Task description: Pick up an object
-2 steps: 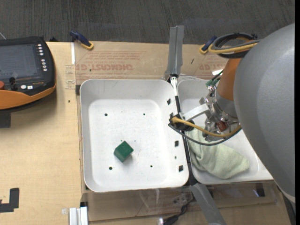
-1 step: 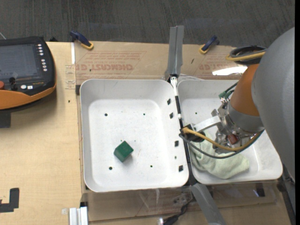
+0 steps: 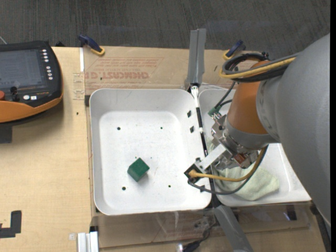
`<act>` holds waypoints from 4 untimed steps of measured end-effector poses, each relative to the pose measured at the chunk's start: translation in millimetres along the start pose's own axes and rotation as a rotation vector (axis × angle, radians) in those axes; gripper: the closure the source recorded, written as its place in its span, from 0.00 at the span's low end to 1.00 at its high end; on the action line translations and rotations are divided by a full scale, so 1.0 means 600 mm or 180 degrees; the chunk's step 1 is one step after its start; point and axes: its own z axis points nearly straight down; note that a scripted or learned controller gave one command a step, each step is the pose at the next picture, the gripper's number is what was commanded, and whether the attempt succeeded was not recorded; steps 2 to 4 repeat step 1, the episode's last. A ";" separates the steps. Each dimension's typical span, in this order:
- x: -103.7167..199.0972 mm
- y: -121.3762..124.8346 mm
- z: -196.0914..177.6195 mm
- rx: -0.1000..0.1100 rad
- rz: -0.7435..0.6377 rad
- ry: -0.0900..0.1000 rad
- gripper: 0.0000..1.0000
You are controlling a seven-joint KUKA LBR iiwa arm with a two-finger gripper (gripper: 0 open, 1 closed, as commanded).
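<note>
A small green cube [image 3: 138,169] lies on the floor of the left white bin [image 3: 105,101], toward its front. In the right bin [image 3: 294,190] a pale yellow-green cloth [image 3: 257,185] sits at the front, partly under the arm. My gripper [image 3: 227,159] hangs over the right bin's left side, just right of the divider between the bins and directly above the cloth. The arm's grey body and orange band [image 3: 247,109] cover most of the right bin. The wrist and cables hide the gripper's lower end.
A teach pendant [image 3: 26,83] rests on the bench at the far left. A cardboard sheet [image 3: 134,70] lies behind the left bin, held by clamps [image 3: 92,44]. A grey metal post [image 3: 197,54] rises behind the divider.
</note>
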 end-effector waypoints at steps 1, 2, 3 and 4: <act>-0.016 0.026 0.000 -0.0006 0.1077 0.0006 1.00; -0.016 0.026 0.000 -0.0006 0.1077 0.0006 1.00; -0.016 0.026 0.000 -0.0006 0.1077 0.0006 1.00; -0.016 0.026 0.000 -0.0006 0.1077 0.0006 1.00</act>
